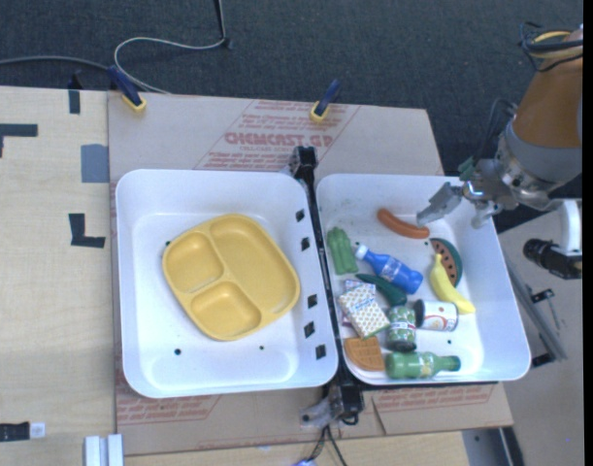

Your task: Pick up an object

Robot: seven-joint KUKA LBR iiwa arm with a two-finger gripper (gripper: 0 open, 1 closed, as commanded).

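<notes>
Even, bright overhead light; soft shadows inside white bins (141,289); slight overall softness, mild glare on bin walls.

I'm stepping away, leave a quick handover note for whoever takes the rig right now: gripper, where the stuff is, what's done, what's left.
Gripper: open, holding nothing, above the back right part of the right bin, close to the hot dog.
Right bin: hot dog, watermelon slice, banana, blue bottle, green bottle and other small toys bunched together.
Left bin: yellow divided plate.
Done: nothing picked.
Left: close on one object and lift; the hot dog looks nearest.
</notes>
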